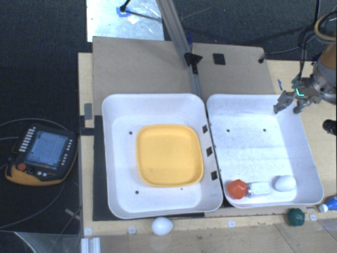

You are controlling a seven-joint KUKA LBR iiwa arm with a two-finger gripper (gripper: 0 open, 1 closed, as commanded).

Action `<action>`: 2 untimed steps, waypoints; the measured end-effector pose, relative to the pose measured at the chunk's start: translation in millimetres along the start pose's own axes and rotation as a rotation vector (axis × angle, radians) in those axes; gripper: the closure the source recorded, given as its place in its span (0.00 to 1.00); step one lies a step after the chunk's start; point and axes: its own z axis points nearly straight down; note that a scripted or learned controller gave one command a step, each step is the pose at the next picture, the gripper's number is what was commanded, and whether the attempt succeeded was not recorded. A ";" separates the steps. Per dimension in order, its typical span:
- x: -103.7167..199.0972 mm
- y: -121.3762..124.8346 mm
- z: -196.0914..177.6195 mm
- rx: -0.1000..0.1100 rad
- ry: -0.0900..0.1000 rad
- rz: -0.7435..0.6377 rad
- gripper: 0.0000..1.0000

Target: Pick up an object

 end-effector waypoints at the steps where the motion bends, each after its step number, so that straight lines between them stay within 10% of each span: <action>1: 0.0 0.0 0.0 0.000 0.000 0.000 0.00; 2: 6.9 1.8 59.7 0.005 0.001 -0.001 0.00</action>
